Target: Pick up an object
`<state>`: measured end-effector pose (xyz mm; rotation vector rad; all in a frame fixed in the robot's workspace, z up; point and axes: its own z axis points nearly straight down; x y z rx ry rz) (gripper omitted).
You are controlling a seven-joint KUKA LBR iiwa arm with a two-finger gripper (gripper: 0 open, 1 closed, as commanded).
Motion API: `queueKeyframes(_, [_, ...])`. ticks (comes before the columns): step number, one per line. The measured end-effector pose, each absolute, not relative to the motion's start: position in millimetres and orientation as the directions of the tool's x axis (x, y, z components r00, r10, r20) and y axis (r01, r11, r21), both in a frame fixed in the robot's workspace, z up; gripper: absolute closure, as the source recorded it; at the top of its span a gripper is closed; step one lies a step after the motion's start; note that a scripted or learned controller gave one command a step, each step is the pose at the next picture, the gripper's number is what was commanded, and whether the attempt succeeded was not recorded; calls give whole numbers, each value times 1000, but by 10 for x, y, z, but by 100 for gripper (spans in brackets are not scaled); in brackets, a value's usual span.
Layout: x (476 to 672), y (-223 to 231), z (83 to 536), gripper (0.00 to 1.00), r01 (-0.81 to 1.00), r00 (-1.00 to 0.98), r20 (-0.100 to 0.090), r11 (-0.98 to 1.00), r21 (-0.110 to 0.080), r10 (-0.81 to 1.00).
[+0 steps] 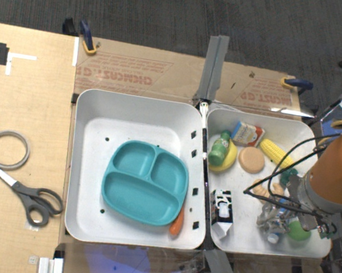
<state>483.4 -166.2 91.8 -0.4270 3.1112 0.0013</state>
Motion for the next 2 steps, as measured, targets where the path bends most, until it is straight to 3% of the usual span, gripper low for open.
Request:
queueKeyframes(1, [4936, -1129, 911, 0, -350, -937, -1, 937, 2, -350])
queueKeyframes(2, [4896, -1195, 910, 0, -356, -935, -1, 935, 1, -356])
